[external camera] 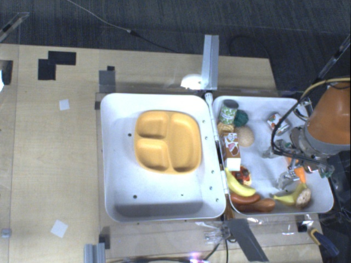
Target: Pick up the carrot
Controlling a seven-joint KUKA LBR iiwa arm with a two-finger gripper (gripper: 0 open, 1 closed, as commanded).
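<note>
Pincer (289,175) is down in the right bin (258,163), and honestly I can't tell if it's clenched or released. The carrot (300,173), a small smooth orange bit, sits just beside it on the arm's side. Two curved yellow bananas: one (239,184) off toward the left bin (112,163), one (290,197) right below. Over there, one glossy yellow plate (167,141) with three sections.

Two white bins are seen side by side. A yellow divided plate (166,141) is held in the left bin (118,190). Toy foods are crowded along the right bin (258,102); the gripper (289,177) is lowered at the frame's right edge beside the carrot (299,173).
</note>
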